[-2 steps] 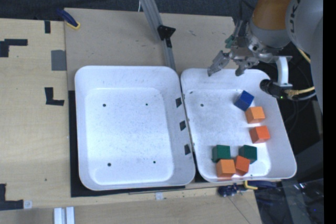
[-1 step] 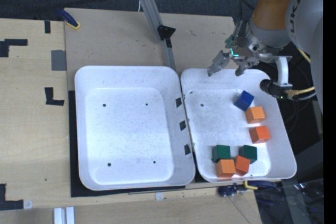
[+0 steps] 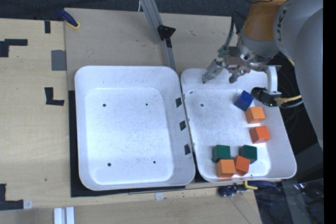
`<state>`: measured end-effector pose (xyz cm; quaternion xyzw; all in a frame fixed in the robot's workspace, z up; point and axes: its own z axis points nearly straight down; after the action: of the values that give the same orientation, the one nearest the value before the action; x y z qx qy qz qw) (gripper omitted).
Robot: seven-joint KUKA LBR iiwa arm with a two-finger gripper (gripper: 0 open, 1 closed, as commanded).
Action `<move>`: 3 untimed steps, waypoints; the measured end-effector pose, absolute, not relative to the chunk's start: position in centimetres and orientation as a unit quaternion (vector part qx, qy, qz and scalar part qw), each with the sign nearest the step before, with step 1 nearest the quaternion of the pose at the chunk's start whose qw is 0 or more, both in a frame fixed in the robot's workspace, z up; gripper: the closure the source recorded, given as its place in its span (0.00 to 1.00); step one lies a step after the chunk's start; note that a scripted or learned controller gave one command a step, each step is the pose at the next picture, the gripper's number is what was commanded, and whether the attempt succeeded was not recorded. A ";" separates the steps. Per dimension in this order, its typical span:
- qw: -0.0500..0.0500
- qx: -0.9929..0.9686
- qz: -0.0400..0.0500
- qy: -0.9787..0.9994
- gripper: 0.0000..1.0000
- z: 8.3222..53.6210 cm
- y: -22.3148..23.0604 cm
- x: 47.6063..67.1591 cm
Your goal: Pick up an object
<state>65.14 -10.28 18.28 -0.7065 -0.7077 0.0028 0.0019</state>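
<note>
Near edge: blue clip-like item [image 3: 231, 191] with a yellow tip on the bench, just outside the right bin's [image 3: 210, 113] near rim. Too small to identify.

Near cluster: two green blocks [image 3: 221, 152] and [image 3: 248, 152], two orange blocks [image 3: 226, 167] and [image 3: 242, 164], bunched touching or nearly so in the right bin's near corner.

Mid-bin blocks: one orange cube [image 3: 255, 114] and another orange block [image 3: 259, 134], set apart from each other, along the bin's right side.

Candidate target: blue cube [image 3: 243, 100], just beside the upper orange cube, with free floor on its left side.

My gripper: [image 3: 222, 76], over the far rim of the right bin. Fingers apart, one prong to either side, nothing between them.

Key relation: the blue cube lies toward the camera and to the right of my fingertips, near but not under them. It is the closest block to me; the cluster is well apart, at the opposite end.

Axis: the cube sits turned, corners pointing along the bin. No long axis to speak of; I judge the wrist needs rotating to meet flat faces.

Left bin: [image 3: 126, 123] holds no blocks.

Risk: the neighbouring orange cube may crowd one finger on descent.

Status: nothing grasped yet.
</note>
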 end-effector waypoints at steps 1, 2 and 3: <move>0.002 -0.706 0.003 -0.708 0.00 12.5 -9.4 65.4; 0.002 -0.706 0.003 -0.708 0.00 8.9 -9.3 65.3; 0.001 -0.706 0.001 -0.709 1.00 10.1 -9.2 65.4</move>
<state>65.39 -9.21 10.15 -0.7056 -0.7086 0.0012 0.0008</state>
